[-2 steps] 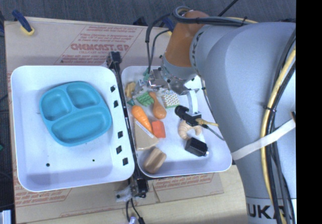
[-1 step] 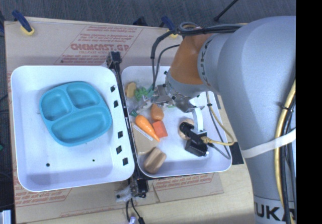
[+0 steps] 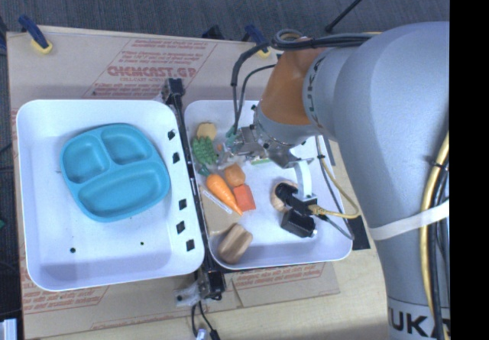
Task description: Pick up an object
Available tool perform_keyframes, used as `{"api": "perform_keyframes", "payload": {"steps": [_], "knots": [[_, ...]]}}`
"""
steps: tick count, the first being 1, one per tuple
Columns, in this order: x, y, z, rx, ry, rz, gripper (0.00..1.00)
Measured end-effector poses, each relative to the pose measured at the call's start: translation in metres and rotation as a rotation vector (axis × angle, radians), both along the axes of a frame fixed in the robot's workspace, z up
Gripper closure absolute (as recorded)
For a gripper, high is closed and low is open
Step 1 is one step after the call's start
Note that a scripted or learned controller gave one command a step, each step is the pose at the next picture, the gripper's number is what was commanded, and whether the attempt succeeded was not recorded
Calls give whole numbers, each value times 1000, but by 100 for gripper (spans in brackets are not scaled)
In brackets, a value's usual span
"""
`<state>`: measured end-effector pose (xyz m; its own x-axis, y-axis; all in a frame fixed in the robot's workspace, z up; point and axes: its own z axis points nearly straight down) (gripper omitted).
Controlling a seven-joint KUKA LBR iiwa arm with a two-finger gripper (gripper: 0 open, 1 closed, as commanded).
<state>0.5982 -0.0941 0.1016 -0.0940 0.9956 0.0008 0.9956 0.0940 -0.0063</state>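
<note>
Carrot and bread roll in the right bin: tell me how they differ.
The carrot is bright orange; the bread roll is tan and brown. The carrot is long and tapered; the bread roll is short and rounded. The carrot lies mid-bin among other toy foods; the bread roll sits apart near the right bin's front edge. Both lie flat on the bin floor.

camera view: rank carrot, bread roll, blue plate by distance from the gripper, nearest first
Taking the gripper as the wrist tip in the right bin:
1. Carrot, just below it in the same bin.
2. Bread roll, further down at that bin's near edge.
3. Blue plate, across the divider in the left bin.
</note>
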Motion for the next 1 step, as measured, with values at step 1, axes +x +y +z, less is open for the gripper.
{"api": "perform_keyframes", "payload": {"steps": [1], "knots": [[-24,14,146,-1,-7,147,100]]}}
